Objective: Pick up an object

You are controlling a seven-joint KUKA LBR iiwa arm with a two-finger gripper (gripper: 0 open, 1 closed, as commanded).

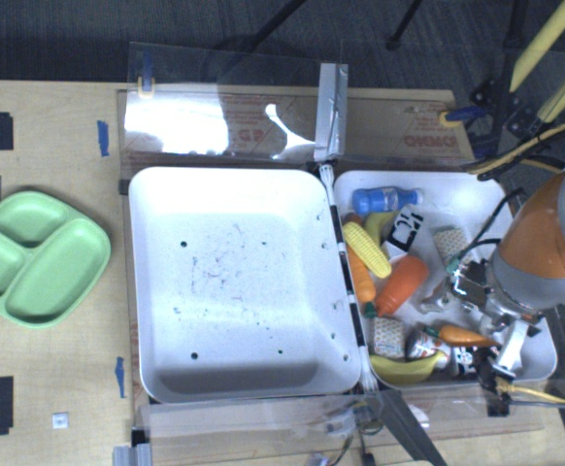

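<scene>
A green three-compartment plastic plate lies well left of the right-hand shallow white bin. Inside that bin, a large orange plastic carrot lies beside the two-finger gripper, whose jaw state cannot be told.

bench: pale wood | floor: dark grey carpet | glare: clear panel behind bins
</scene>
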